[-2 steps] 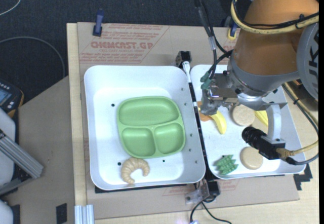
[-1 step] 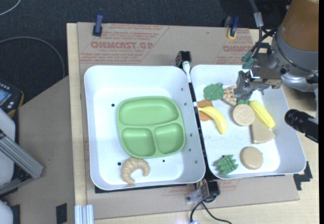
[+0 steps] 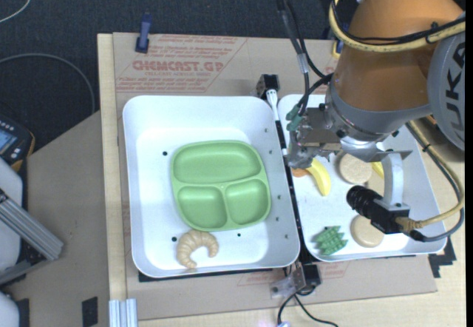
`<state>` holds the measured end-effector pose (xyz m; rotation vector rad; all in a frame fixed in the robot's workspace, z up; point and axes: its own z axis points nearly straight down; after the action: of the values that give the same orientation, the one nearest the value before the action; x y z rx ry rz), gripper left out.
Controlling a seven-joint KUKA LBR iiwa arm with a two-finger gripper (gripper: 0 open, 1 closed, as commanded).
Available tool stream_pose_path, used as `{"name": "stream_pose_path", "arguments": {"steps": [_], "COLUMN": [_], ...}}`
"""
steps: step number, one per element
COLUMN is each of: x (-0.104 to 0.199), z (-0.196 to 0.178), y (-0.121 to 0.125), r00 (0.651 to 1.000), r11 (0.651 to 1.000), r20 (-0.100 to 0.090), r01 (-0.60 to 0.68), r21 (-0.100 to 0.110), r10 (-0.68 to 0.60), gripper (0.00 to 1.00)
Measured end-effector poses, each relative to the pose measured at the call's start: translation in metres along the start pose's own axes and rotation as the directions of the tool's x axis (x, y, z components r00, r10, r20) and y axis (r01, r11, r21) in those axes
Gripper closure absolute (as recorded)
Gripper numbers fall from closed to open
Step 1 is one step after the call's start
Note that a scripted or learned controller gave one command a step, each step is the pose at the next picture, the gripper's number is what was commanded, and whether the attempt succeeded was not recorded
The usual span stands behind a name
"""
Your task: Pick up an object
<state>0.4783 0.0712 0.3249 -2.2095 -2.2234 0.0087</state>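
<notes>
The arm (image 3: 392, 44) hangs low over the right bin (image 3: 436, 192), and its body hides the fingers, so I cannot tell how they stand. The nearest thing to pick is the banana (image 3: 320, 177), which lies at about 9 o'clock in this bin, close to the wall between the two bins. It looks like a light plastic toy, stiff and smooth, so it may slip; I think a grip across its thin middle is best. A green toy (image 3: 330, 240) lies at 7 o'clock, two round cookies (image 3: 355, 168) nearby.
</notes>
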Motion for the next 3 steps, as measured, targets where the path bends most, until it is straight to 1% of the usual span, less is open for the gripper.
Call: {"name": "stream_pose_path", "arguments": {"steps": [1,2,3], "x": [-0.035,0.019,0.016], "z": [-0.144,-0.063,-0.078], "y": [0.001,0.000,0.001], "r00": [1.000,1.000,1.000], "r11": [1.000,1.000,1.000], "r20": [-0.001,0.001,0.001], "r01": [-0.008,-0.001,-0.005], "r21": [-0.028,0.000,-0.012], "r10": [0.008,0.001,0.005], "gripper": [1.00,1.00,1.00]}}
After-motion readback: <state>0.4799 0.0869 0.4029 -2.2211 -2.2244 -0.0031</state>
